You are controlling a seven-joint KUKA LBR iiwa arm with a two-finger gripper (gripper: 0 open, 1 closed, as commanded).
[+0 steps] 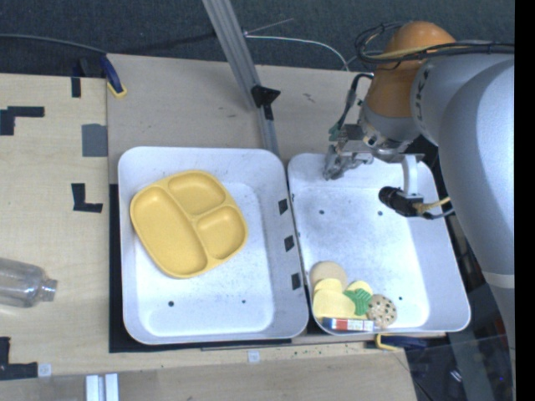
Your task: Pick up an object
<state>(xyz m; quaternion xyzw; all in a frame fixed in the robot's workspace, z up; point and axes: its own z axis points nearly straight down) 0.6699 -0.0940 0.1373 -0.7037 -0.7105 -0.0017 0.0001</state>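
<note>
The two-finger gripper (336, 170) is seen at the far rim of the right white bin (418, 249); its finger state cannot be told. A cluster of small yellow, green and speckled toy foods (349, 301) is gathered in that bin's near left corner, well apart from it.

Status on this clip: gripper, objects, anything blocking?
Gripper at right bin's far left corner, nothing seen between fingers. Small objects piled at that bin's near left corner, untouched. Yellow divided plate in left bin. No obstruction between.
</note>
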